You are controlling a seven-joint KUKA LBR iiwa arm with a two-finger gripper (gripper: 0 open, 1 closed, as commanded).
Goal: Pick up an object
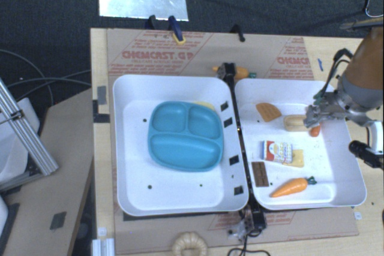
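We take the pale tan, loaf-shaped block (293, 123) in the right white bin (345, 195) as the likely target, since the gripper (313, 119) sits right at its right end. The block lies flat on the bin floor in the upper middle of that bin, its long axis running left to right across the view, one end pointing toward the divider and the other under the gripper. A small orange-red piece (315, 130) shows just below the gripper, touching or nearly touching the block's right end — we cannot tell which.

Whether anything sits between the jaws we cannot tell; the wrist hides them from this slant.

Around the block the other things lie loose and apart, which leaves room for a straight descent: an orange wedge-shaped piece (269, 111) to its upper left, a flat red-and-white printed packet (282, 152) below, a small dark brown rectangular bar (259, 173) near the divider, and an orange toy carrot with a green top (292, 186) pointing right along the front wall.

The left white bin (129, 147) holds a blue three-section plate (185, 135) — well clear of the arm.
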